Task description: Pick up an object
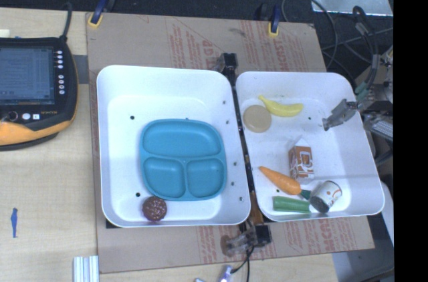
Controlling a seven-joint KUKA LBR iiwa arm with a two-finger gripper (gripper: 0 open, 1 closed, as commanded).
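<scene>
i can't tell how the jaws stand; the gripper (336, 115) hangs over the right bin's (352, 160) far right side. nearest lie a green vegetable (290, 204), tin can (326, 195), carrot (280, 180), then carton (301, 162), banana (281, 107).

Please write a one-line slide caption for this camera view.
Gripper over the right bin, near the banana; blue tray in the left bin.

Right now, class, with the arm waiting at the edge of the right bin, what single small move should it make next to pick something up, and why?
Probably a short reach inward and down toward the banana. The gripper sits over the right bin near its far right rim, and the banana is the nearest item, lying apart from the round disc.
</scene>
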